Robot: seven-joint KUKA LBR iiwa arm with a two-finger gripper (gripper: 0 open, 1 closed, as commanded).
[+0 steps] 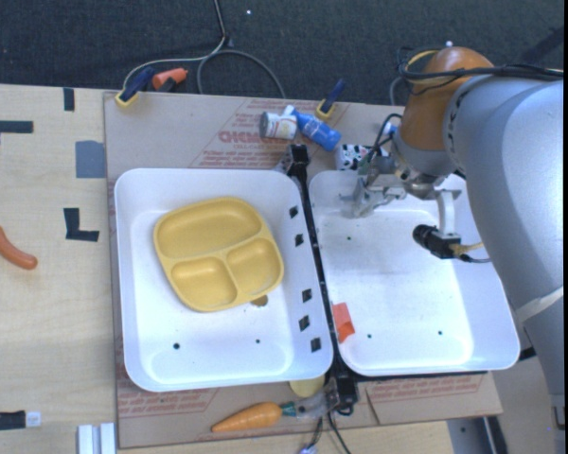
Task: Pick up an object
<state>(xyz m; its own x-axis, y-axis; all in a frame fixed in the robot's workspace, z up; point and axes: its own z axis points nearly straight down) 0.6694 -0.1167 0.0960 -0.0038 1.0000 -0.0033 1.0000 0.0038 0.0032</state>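
- The toy carrot (249, 416) lies on the bench edge nearest the camera, outside both bins.
- The yellow divided plate (218, 252) in the left bin (137, 282) looks light, stiff and slick; its raised rim seems the best hold.
- Whether the gripper (364, 197), over the right bin (492, 348), is open or closed cannot be told.

Faint red printing runs across the brown cardboard sheet (218, 140) lying under the two white bins, just above the top edge of the left bin (133, 253). The letters are pale and seen at a slant, so no word can be made out with certainty. More red printing shows on the cardboard below the right bin (492, 348), and it is too small and faded to read.
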